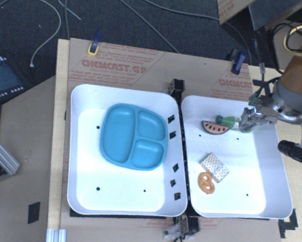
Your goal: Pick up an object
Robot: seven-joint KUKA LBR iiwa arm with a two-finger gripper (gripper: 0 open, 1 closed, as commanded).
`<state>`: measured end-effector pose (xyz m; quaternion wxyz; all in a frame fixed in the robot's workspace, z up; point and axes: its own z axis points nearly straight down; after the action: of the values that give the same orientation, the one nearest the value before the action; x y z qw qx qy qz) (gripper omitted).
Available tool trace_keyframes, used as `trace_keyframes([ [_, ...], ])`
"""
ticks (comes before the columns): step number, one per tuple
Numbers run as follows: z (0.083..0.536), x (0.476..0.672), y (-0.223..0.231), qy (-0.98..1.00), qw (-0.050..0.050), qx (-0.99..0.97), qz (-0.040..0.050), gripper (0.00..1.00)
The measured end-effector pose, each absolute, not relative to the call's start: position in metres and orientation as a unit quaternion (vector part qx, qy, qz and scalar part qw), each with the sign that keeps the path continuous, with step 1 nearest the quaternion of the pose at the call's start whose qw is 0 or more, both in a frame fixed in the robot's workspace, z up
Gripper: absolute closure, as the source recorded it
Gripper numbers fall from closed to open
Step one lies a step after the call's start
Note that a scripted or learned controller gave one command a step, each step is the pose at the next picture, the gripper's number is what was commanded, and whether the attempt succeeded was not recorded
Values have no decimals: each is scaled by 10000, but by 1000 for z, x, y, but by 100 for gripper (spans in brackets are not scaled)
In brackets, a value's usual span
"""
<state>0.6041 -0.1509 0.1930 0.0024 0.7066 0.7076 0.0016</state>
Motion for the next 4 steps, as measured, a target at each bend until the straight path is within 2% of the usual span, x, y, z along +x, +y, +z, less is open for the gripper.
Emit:
trace_keyframes([
  [1, 210, 605, -151, 7076, 15, 7066, 11, 100],
  [2, 205, 594, -99, 7090, -20, 7052, 1, 100],
  [3, 201, 576, -54, 7083, -20, 7059, -5, 100],
  [4, 216, 554, 3, 7094, -24, 7048, 4, 100],
])
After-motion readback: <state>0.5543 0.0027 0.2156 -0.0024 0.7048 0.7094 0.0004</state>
